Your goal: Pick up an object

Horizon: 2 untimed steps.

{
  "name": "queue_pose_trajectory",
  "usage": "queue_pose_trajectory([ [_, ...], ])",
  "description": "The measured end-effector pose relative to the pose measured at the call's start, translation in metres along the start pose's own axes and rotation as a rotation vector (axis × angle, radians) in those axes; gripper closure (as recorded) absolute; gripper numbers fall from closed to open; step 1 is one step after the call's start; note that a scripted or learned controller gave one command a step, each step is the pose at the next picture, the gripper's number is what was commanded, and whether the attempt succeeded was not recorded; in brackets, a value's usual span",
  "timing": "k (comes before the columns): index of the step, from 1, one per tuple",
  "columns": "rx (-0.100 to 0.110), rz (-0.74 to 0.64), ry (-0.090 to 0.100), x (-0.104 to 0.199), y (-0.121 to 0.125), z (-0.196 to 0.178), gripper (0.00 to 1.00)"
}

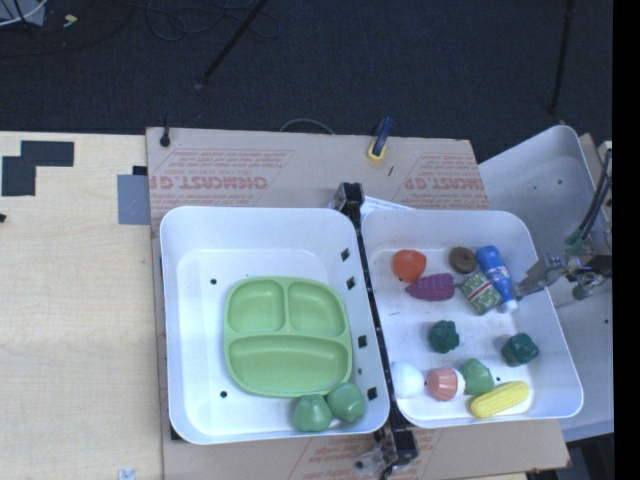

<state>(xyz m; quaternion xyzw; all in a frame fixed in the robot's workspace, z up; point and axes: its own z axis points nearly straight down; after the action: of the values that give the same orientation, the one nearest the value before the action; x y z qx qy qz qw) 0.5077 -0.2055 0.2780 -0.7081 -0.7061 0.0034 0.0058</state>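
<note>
The right bin (545, 258) holds several small toys: an orange-red piece (409, 264), a purple one (432, 288), a brown disc (462, 260), a blue bottle (495, 273), a small green box (478, 294), two dark green pieces (444, 336) (519, 348), a white ball (407, 378), a pink-and-white piece (443, 383), a light green piece (477, 376) and a yellow corn cob (499, 399). My gripper (558, 274) sits at the bin's right rim, just right of the blue bottle, with nothing visibly in it.
The left bin (190, 268) bears a light green divided plate (287, 336), and two green round toys (312, 413) (347, 402) lie at its front. A black divider (358, 288) runs between the bins. A grey-white panel (545, 173) stands at the back right.
</note>
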Motion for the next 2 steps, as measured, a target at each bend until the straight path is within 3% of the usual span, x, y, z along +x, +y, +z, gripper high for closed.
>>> queue_pose_trajectory([
  [1,-0.012,-0.003,-0.003,0.0,0.002,-0.006,0.0],
  [2,-0.006,-0.004,-0.001,0.004,0.011,0.05,0.0],
])
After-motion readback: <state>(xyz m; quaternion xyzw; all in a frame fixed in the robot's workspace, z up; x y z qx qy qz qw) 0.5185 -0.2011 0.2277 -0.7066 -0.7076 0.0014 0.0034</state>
